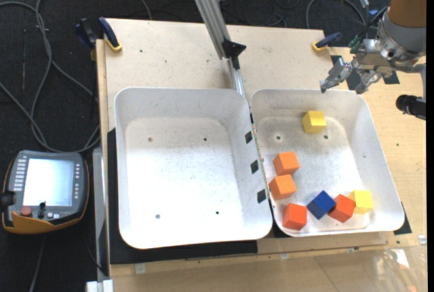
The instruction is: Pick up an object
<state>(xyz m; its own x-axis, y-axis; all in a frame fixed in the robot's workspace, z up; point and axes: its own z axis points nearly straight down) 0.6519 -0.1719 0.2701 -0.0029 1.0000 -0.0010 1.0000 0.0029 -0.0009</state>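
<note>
Nearest me, 6 blocks (295, 215) and the far yellow one (314, 121) lie untouched in the right bin (380, 148). My claw (346, 79) hovers over its far rim, fingers apart, holding nothing; the pick is all still ahead, I judge.

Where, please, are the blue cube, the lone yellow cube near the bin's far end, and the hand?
blue cube (322, 204), camera view, on its top face.
lone yellow cube (314, 121), camera view, on its top face.
hand (346, 78), camera view, between its fingertips.
</note>
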